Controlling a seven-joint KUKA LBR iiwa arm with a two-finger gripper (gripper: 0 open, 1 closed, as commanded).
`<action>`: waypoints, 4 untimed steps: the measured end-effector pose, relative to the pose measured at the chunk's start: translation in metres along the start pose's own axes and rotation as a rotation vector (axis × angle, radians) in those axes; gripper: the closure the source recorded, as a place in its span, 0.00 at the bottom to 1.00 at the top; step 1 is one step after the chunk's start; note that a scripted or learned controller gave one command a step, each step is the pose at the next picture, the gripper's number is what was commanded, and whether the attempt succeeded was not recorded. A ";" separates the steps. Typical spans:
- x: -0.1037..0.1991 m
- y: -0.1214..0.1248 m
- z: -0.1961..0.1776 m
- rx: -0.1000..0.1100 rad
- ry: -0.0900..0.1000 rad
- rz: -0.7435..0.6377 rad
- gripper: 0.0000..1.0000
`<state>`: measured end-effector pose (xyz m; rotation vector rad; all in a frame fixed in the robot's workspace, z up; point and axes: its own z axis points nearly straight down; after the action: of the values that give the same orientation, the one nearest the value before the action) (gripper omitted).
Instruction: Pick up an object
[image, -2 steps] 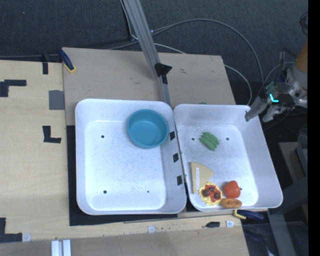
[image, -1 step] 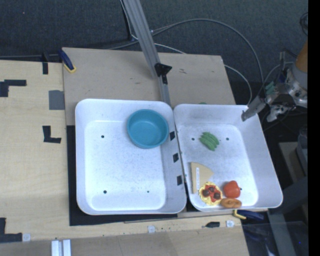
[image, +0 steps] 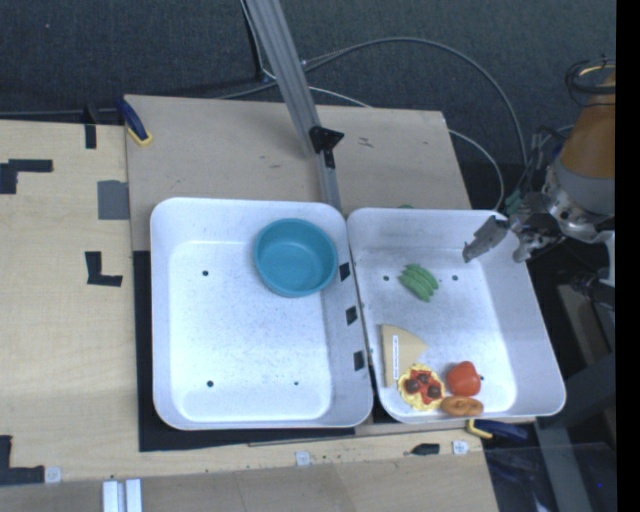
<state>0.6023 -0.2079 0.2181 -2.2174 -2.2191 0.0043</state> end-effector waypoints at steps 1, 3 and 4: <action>0.006 -0.002 0.044 -0.002 0.000 0.000 0.00; 0.006 -0.005 0.094 -0.004 -0.001 -0.001 1.00; 0.007 -0.002 0.052 -0.008 -0.002 0.000 1.00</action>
<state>0.5999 -0.2013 0.1664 -2.2226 -2.2238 -0.0023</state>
